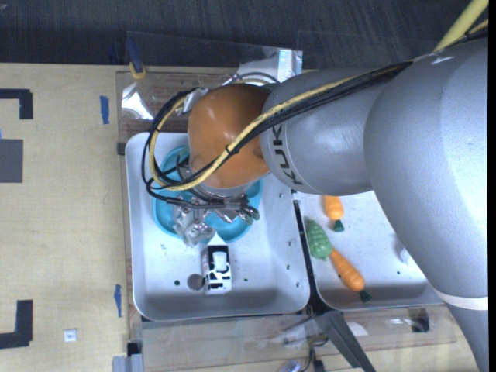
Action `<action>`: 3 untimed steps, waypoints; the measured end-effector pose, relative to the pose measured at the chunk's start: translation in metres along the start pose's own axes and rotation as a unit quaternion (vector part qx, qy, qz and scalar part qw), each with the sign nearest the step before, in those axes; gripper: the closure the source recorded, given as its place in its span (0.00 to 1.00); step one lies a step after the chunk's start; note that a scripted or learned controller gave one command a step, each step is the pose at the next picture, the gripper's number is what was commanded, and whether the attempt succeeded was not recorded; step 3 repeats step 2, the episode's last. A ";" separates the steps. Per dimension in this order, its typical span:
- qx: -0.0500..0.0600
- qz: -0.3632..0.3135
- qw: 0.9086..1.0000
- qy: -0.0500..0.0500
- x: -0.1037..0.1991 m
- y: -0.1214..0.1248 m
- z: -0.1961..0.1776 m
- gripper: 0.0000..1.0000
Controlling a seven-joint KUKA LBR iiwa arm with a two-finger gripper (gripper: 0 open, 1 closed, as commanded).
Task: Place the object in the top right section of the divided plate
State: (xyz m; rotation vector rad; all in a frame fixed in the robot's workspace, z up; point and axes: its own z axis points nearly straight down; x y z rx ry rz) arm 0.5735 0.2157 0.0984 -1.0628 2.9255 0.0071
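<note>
The blue divided plate (166, 210) lies in the left bin (256, 293), mostly hidden under the arm's orange band and wrist; only its left and lower rim show. My gripper (218, 270) hangs below the wrist, over the bin floor just in front of the plate's near edge. It looks like a black and white block from this angle. A small dark round thing (195, 283) sits on the bin floor just left of the gripper. I cannot make out anything held in the gripper.
The right bin (403, 289) holds a long orange carrot (347, 270), a green toy vegetable (318, 240) and a smaller orange piece (333, 206). The grey arm covers the upper right of both bins. Yellow and black cables (159, 169) loop over the plate's left side.
</note>
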 end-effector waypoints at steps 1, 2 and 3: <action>0.003 -0.017 1.000 0.003 -0.020 -0.090 0.003 1.00; -0.005 -0.060 0.998 -0.002 -0.014 -0.136 -0.001 1.00; -0.005 -0.060 0.998 -0.002 -0.014 -0.136 -0.001 1.00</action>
